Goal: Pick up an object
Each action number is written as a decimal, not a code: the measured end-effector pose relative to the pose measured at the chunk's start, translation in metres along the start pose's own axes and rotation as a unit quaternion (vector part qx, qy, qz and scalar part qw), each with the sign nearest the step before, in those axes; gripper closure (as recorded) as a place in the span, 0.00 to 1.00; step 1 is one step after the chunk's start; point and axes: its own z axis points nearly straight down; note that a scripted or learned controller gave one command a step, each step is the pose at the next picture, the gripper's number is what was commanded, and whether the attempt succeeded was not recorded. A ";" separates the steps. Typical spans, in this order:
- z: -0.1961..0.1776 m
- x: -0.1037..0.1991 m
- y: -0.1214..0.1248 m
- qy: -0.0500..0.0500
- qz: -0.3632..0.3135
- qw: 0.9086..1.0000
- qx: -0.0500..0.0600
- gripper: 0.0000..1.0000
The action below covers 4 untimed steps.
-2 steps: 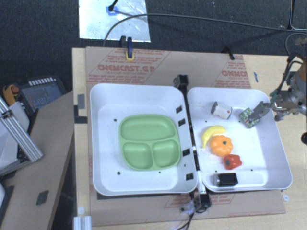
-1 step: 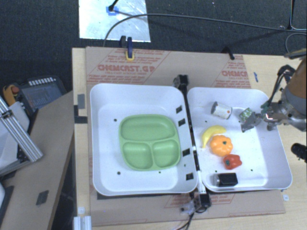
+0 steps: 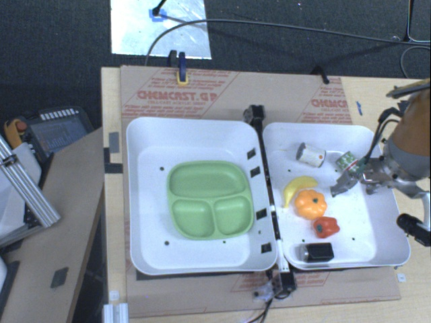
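Several small objects lie in the right bin (image 3: 387,247): a white cylinder (image 3: 311,155), a small green and white item (image 3: 346,160), a yellow banana (image 3: 297,187), an orange round fruit (image 3: 310,204), a red pepper (image 3: 326,227) and a black block (image 3: 318,252). My gripper (image 3: 342,182) reaches in from the right and hangs over the bin floor, just right of the banana and the orange fruit and below the green and white item. I see nothing held in it.
The left bin (image 3: 145,147) holds a green three-compartment plate (image 3: 205,200). A black hinge strip (image 3: 264,187) divides the two bins. The arm's grey body (image 3: 411,147) stands over the right bin's right rim. Cables run across the dark floor behind.
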 end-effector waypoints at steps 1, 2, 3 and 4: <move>0.059 0.001 0.008 0.000 0.000 1.000 -0.001 0.00; 0.046 0.001 0.009 -0.001 0.000 1.000 -0.003 1.00; 0.002 0.002 0.013 -0.001 -0.001 1.000 -0.004 1.00; -0.041 0.002 0.014 -0.001 -0.001 1.000 -0.004 1.00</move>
